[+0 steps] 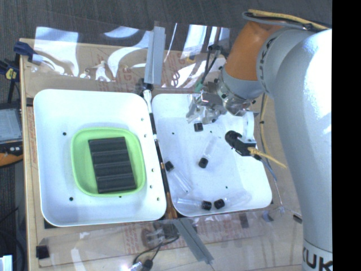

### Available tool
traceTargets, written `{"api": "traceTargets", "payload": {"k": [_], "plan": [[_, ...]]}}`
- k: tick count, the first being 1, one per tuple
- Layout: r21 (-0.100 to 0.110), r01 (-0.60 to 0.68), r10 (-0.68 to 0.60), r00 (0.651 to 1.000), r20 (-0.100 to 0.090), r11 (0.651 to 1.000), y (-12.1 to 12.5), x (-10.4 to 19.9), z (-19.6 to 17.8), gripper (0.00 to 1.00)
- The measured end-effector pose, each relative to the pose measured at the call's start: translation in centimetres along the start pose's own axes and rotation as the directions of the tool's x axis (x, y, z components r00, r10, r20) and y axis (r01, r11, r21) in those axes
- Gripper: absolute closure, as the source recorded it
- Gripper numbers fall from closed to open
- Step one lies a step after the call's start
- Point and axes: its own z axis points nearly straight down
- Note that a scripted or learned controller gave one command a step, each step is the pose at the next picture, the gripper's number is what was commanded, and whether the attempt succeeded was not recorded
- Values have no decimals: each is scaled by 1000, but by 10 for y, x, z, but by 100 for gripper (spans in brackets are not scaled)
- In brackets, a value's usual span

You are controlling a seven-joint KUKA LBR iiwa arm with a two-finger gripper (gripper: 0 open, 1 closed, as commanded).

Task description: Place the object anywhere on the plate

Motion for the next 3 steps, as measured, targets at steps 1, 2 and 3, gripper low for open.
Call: {"api": "traceTargets", "payload": {"k": [1, 2, 3], "plan": [[0, 104, -104, 995, 2, 995, -51, 49, 8, 100], [0, 117, -117, 993, 3, 993, -108, 120, 9, 100], [0, 116, -116, 993, 3, 993, -108, 119, 8, 0]]}}
